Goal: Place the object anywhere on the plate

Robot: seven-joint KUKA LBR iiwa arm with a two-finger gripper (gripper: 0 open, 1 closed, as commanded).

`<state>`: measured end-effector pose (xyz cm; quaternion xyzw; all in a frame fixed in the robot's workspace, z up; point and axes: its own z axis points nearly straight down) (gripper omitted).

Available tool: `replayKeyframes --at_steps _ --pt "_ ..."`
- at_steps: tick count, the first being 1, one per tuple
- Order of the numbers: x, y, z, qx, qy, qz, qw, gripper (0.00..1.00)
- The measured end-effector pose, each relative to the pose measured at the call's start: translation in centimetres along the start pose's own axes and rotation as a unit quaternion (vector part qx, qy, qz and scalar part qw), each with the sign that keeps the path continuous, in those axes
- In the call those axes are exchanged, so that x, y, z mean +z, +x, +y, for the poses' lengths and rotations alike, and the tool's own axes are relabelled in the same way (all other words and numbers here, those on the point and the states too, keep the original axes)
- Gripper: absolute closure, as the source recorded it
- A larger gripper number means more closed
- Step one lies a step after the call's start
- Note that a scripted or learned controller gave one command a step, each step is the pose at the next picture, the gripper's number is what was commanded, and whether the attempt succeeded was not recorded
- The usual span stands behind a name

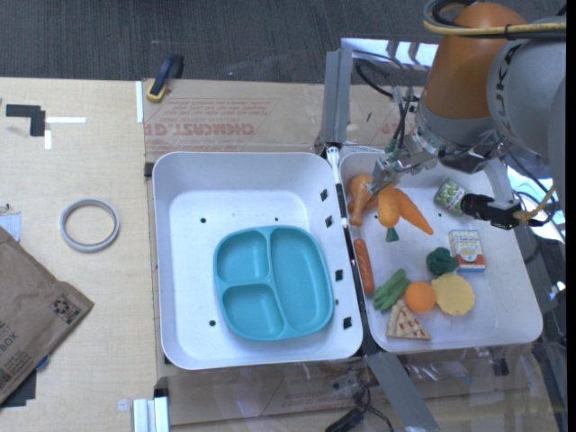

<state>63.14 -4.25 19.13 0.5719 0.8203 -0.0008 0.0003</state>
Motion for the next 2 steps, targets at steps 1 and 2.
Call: replayKeyframes --at_steps 1,2 --pt "-1.90 13.75 -3.86 -0.148 0.001 0.001 0.9890 1.00" --pt "-1.91 13.71 -3.86 -0.148 0.000 0.001 0.9891 0.00"
